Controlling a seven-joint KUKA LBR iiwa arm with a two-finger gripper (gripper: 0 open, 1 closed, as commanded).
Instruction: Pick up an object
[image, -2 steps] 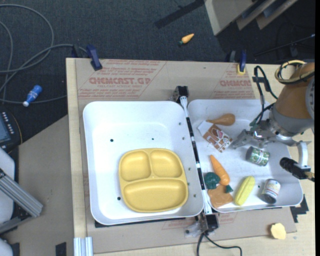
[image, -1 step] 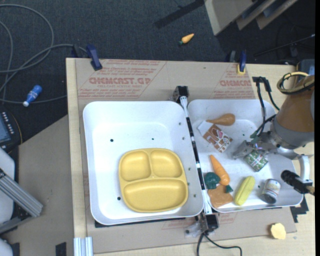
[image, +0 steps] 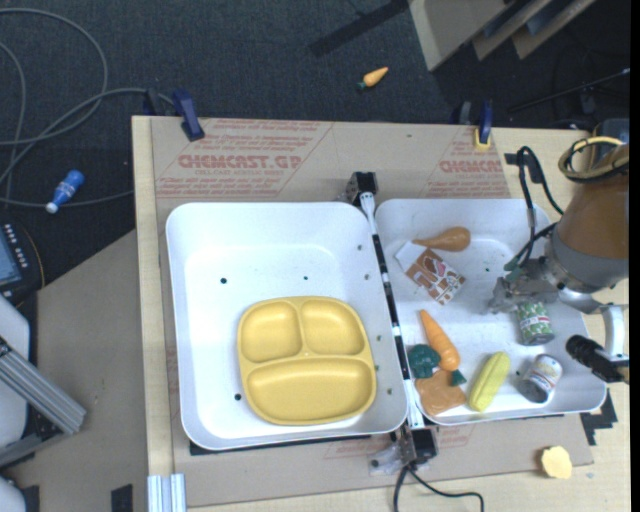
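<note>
White right bin holds all candidates, none lifted: carrot, corn cob, small green-label can, silver can, drumstick, snack packet. Task not done; grasp + lift remain. Arm reaches in from the right, wrist low over the bin's right part. Jaws sit just above the green-label can (likely target); can't tell whether spread or closed, nothing visibly held. Yellow 3-section tray lies in left bin.
</note>
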